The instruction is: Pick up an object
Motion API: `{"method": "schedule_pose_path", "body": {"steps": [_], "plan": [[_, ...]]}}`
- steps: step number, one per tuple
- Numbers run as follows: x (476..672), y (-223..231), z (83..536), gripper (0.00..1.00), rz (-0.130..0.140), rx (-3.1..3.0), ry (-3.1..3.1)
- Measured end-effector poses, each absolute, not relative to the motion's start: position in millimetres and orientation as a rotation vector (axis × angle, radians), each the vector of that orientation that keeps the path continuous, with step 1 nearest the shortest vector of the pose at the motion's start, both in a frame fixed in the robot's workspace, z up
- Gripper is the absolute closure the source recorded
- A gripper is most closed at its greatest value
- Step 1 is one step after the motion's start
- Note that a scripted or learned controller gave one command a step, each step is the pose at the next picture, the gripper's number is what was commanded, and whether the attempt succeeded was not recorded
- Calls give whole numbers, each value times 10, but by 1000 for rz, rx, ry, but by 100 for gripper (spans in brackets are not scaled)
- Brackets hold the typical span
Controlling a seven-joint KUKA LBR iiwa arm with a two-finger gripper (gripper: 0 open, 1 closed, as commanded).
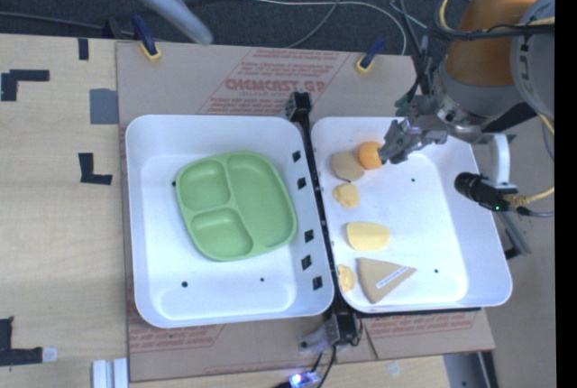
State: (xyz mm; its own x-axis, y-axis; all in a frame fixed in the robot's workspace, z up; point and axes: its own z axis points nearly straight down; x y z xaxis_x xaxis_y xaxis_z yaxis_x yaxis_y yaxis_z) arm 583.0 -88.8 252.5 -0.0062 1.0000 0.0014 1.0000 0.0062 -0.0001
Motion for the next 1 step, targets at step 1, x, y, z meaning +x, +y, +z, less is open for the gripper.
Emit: {"method": "schedule_pose_path", "body": {"steps": [1], "plan": [[5790,-310,2368,100,2,-2215,-2226]]}}
